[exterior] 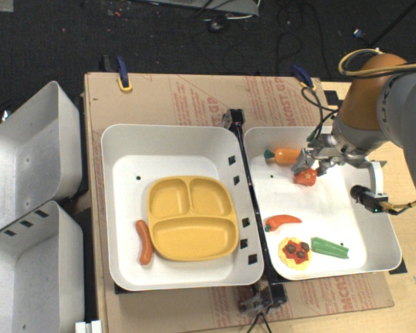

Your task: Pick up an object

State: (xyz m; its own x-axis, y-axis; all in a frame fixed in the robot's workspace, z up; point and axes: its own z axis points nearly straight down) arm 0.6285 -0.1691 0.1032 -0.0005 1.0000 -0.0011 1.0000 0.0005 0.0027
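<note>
Camera view: gripper (309,166) at small red rounded toy (306,178), right of centre; its opening cannot be told, lift not yet done.

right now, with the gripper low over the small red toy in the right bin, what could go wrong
The small red toy lies close beside the orange toy carrot, so the gripper might bump or grab the carrot instead. Both sit toward the far wall of the right white bin; a nudge could push them against it, hampering a grasp.
</note>
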